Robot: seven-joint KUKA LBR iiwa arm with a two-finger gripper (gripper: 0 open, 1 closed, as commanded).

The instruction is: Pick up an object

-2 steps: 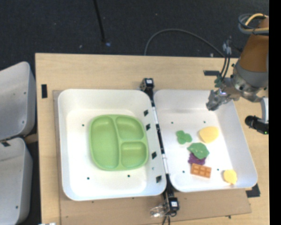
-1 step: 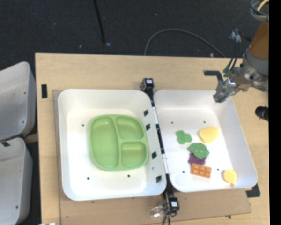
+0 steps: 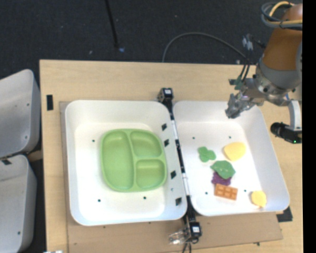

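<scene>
Approach was the step in hand: the tool (image 3: 235, 109) hung over the far corner of the right bin (image 3: 271, 141), with nothing seen between its fingers; whether they stood apart or together I could not tell. The candidates lay nearer the front of that bin: a yellow piece (image 3: 234, 151), two green pieces (image 3: 206, 154) (image 3: 223, 168), a purple one (image 3: 221, 179) partly under the green, an orange waffle (image 3: 226, 192) and a small yellow piece (image 3: 258, 198). The left bin (image 3: 79, 141) held a green tray (image 3: 132, 159). Next, I judged, the arm had to travel forward over one piece, probably the well-separated yellow one, then descend.

green tray (image 3: 132, 159), white bins (image 3: 84, 204), orange waffle (image 3: 226, 192)
</scene>
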